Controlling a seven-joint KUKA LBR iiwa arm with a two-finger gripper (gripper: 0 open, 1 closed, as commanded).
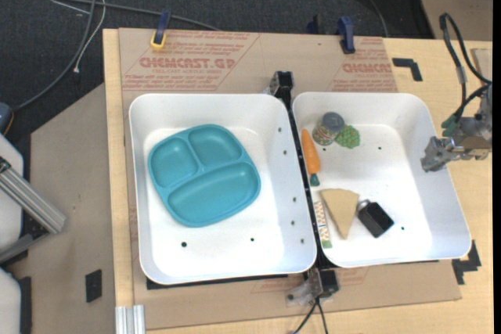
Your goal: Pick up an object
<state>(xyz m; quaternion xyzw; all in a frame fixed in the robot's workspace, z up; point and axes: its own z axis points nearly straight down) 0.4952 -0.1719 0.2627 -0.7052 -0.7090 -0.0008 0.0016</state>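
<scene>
The right bin holds several small objects. An orange carrot lies along its left wall. A grey round piece and a green leafy piece sit together near the back. A tan wedge lies toward the front, and a black block touches its right side. A thin striped stick lies by the left wall. My gripper hovers over the right rim of this bin, apart from all the objects.
A teal divided plate lies in the left bin. Blue clamps hold the cardboard sheet at the back. Cables hang at the far right near the arm.
</scene>
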